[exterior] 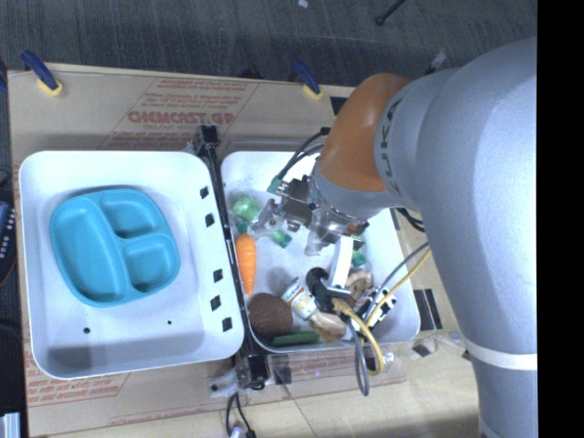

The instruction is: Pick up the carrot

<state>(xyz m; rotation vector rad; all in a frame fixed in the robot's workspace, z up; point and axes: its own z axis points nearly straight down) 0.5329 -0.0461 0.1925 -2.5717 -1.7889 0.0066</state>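
The carrot [245,260] lies just left of the jaws [294,229], against the right bin's [396,245] left wall. Whether the jaws are apart cannot be told. They should be centred over its middle before descending.

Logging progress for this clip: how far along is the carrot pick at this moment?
Done: the arm is in over the right bin. In hand: the gripper hovers just right of the carrot, which lies flat by the bin's left wall, nothing between the fingers. Left: closing on the carrot and lifting it past the brown item nearby.
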